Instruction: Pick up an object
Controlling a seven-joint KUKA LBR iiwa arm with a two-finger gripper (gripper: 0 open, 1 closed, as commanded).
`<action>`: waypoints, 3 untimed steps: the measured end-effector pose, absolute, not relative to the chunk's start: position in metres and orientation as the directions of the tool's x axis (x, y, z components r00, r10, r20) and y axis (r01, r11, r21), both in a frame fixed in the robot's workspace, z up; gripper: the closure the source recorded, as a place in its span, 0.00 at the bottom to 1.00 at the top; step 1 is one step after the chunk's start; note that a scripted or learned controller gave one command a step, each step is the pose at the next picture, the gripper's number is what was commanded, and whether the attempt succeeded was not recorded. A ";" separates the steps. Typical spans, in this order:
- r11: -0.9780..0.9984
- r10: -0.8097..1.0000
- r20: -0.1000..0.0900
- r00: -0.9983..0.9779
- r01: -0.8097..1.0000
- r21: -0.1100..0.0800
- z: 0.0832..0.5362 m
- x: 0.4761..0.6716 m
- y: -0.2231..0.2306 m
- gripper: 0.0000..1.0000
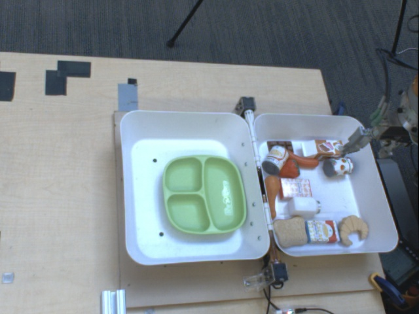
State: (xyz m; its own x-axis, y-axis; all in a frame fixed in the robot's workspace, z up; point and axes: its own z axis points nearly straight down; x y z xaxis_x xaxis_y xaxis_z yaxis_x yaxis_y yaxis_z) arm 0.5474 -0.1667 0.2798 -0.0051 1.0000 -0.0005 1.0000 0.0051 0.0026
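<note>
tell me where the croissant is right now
In the camera view the croissant lies in the near right corner of the right bin, just right of a small printed carton.

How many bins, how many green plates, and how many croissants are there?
White bins: 2, the left bin and the right bin
Green plates: 1, the divided plate in the left bin
Croissants: 1, the croissant in the right bin
Total: 4
</note>
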 end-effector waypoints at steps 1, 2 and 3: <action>0.004 1.000 0.001 -0.004 1.000 -0.002 0.160 0.606 -0.197 0.00; 0.005 1.000 -0.001 -0.005 1.000 0.011 0.101 0.634 -0.204 0.00; 0.008 1.000 0.006 -0.008 1.000 0.007 0.095 0.645 -0.204 0.00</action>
